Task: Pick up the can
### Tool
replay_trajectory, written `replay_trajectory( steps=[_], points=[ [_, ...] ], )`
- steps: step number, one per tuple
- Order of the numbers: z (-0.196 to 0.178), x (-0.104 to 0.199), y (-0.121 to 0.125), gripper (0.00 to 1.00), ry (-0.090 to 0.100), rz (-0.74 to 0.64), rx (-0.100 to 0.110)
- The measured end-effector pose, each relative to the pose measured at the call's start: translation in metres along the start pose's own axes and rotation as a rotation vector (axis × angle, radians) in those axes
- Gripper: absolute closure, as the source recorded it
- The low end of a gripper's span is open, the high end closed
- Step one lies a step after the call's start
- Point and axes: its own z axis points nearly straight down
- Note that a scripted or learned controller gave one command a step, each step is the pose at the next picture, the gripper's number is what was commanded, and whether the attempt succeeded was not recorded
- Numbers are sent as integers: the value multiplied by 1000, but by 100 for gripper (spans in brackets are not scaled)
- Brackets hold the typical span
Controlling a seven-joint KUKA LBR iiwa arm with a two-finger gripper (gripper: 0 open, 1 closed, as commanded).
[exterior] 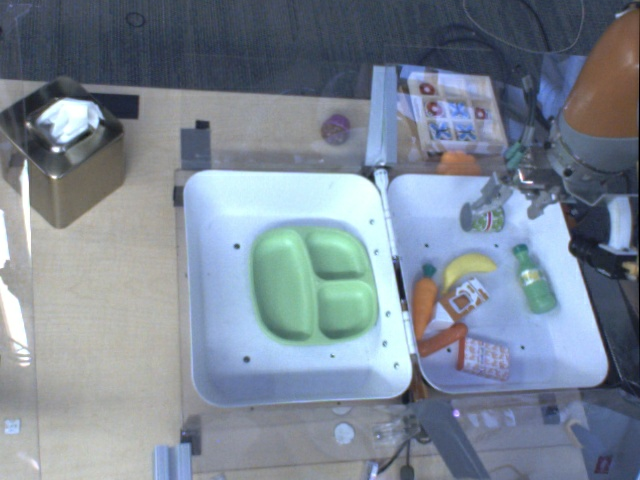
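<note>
The can (483, 216), green and white with a silver end, lies tilted near the back of the right bin (585, 353). My gripper (518, 198) hangs over that bin's back right part, its two fingers spread apart and open. The left finger (497, 190) ends right at the can's upper right side. The can sits to the left of that finger rather than between the two fingers. I cannot tell whether the finger touches the can.
The right bin also holds a banana (470, 265), a green bottle (535, 280), two carrots (424, 303), a small box (467, 296) and a red packet (485, 358). A green divided plate (313, 283) lies in the left bin (215, 368). A tissue box (65, 148) stands far left.
</note>
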Motion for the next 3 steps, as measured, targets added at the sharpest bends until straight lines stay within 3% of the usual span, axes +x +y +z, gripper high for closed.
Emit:
replay_trajectory(
  steps=[1, 2, 3],
  points=[
    [65, -50, 53, 0, -1, 113, -1],
    [124, -40, 69, 0, -1, -78, -2],
    [110, -38, 71, 100, -3, -84, -10]
  ],
)
